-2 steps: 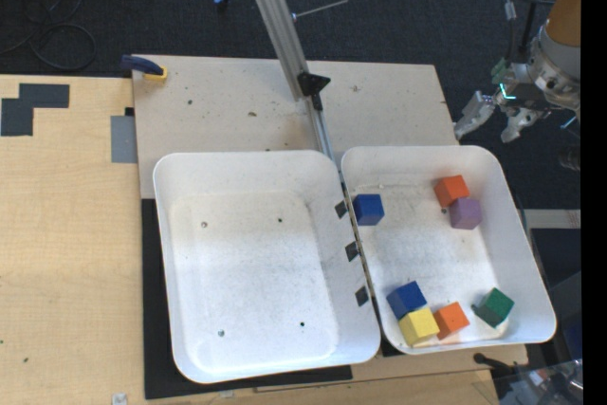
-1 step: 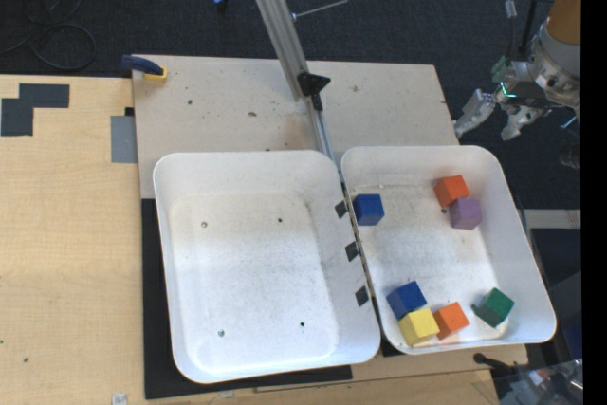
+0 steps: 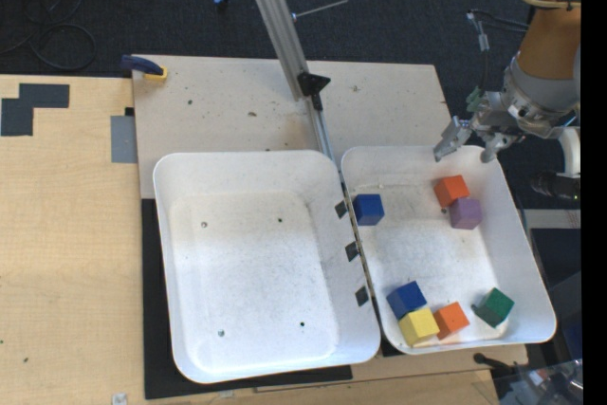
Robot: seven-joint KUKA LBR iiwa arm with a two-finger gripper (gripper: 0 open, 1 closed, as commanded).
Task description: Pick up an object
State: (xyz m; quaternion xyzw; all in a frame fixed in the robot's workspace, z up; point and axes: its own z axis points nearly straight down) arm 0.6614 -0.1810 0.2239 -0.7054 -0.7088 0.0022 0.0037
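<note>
We see the hand [image 3: 471, 141] hanging over the right bin's [image 3: 531, 285] far rim, fingers spread and gripping nothing, with the orange cube [image 3: 451, 190] lying just below it, touching a purple cube [image 3: 465, 213].

Two shallow white plastic bins sit side by side: the left bin [image 3: 247, 356] and the right bin [image 3: 531, 289], which holds an orange cube [image 3: 451, 190] touching a purple cube [image 3: 465, 213], and a blue cube [image 3: 368, 209] near the divider. At its near end cluster a second blue cube [image 3: 407, 298], a yellow cube [image 3: 418, 326], a smaller orange cube [image 3: 452, 319] and a green cube [image 3: 494, 307]. The grey two-finger gripper [image 3: 471, 145] hangs over the right bin's far rim, fingers spread with nothing between them.
</note>
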